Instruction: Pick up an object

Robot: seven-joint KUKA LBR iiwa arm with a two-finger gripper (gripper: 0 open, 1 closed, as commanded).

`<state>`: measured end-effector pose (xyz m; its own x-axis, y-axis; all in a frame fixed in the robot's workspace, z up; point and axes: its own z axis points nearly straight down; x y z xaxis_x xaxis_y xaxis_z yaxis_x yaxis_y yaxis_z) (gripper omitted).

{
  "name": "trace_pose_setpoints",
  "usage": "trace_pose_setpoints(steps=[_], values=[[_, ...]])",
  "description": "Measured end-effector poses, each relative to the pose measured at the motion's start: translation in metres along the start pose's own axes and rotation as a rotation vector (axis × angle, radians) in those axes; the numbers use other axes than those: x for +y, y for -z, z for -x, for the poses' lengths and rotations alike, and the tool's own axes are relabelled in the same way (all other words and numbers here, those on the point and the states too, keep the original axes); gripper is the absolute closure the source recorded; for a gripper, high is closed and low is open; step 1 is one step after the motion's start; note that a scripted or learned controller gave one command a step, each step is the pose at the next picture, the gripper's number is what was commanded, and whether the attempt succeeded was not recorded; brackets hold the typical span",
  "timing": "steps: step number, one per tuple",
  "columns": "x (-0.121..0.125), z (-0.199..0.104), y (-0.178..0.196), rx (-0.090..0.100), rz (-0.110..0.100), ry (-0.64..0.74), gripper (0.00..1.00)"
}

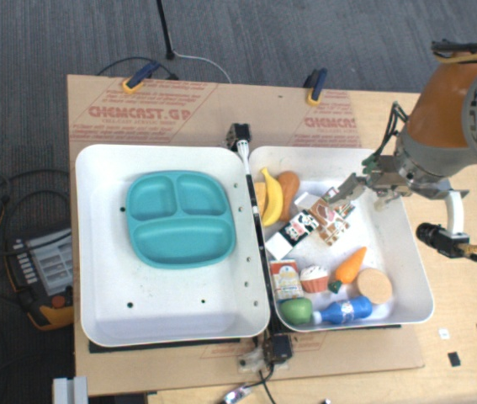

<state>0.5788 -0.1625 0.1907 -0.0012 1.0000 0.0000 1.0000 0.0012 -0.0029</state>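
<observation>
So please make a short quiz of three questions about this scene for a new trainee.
1. True or false: the teal plate lies in the left bin.
2. Which bin holds the banana: A left, B right?
3. Fill in: the pincer hovers over the ___ bin.

Key: 1 true; 2 B; 3 right.

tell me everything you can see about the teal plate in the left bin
The teal plate is a rounded-rectangle divided tray, plastic by its look, with three compartments: two smaller ones along the far side and one wide one nearer the camera. It lies flat and right side up on the floor of the left white bin, roughly centred, and its compartments hold nothing. Nothing touches it but the bin.
</observation>
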Motion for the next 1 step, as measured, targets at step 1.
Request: trace_pose_setpoints(steps=[1], values=[[0.0007, -0.0225, -0.0712, -0.006, 0.017, 0.32, 0.0]])
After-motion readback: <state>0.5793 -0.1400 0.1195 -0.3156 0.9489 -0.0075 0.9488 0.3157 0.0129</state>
